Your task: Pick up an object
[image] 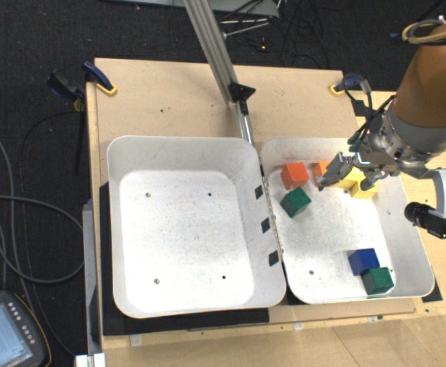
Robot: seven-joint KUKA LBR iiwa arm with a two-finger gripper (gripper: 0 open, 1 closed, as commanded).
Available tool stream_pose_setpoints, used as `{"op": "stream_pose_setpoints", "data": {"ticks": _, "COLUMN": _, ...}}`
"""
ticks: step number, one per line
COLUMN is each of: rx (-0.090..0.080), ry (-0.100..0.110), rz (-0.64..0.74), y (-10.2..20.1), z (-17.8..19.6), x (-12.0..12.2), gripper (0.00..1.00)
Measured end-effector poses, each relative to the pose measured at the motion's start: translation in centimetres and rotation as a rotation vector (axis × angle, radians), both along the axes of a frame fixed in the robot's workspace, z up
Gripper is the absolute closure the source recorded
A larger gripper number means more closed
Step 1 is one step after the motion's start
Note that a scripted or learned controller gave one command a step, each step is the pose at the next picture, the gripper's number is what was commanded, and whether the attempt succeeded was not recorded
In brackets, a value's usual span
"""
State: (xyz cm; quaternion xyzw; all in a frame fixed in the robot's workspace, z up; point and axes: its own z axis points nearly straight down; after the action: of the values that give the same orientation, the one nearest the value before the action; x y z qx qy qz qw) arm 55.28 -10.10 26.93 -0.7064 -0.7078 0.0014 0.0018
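A dark carpeted floor strewn with cables surrounds the pale wooden table (pixel 177 105), which carries two shallow white bins pushed together. The left bin (pixel 131 159) shows bare speckled floor; every block sits in the right bin (pixel 406 228), so that is where a pick has to happen.

The arm (pixel 429 75) leans in from the right, its gripper (pixel 346 176) low over the bin's upper part, right among a cluster: an orange cube (pixel 294 174), a green cube (pixel 295 202) just below it, a yellow block (pixel 358 183) and a sliver of a second orange piece (pixel 321 168). I would guess one of these is the target, most likely the yellow block or the orange sliver, since the gripper sits closest to them. A blue cube (pixel 363 260) and another green cube (pixel 378 280) touch each other near the lower right corner, well apart from the action.

The dark metal of the gripper overlaps the yellow block and the orange sliver, hiding much of both. Whether the fingers are spread or closed, or have anything between them, I cannot tell from here.
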Motion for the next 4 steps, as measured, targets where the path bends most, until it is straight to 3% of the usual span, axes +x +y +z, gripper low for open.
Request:
{"op": "stream_pose_setpoints", "data": {"ticks": 1, "rx": -0.001, "ry": -0.004, "rz": -0.002, "y": 0.0, "z": 0.2, "x": 0.1, "gripper": 0.00}}
{"op": "stream_pose_setpoints", "data": {"ticks": 4, "rx": 0.001, "ry": 0.003, "rz": -0.003, "y": 0.1, "z": -17.1, "x": -0.4, "gripper": 0.00}}
